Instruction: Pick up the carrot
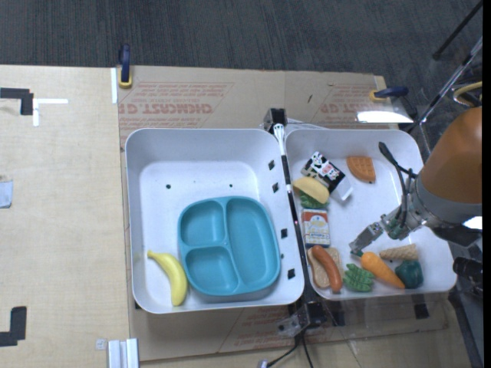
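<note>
The carrot is orange and lies slanted near the front edge of the right bin, between a green leafy toy and a dark teal toy. The gripper hangs low over this bin, just above and slightly left of the carrot's thick end, with its tip pointing down-left. Nothing is visibly held. The grey arm with its orange band comes in from the right.
A tan ridged piece lies right beside the carrot. Also in the right bin are a sausage in a bun, a small red packet, a sandwich, a cow-print carton and an orange slice. The left bin holds a blue divided plate and a banana.
</note>
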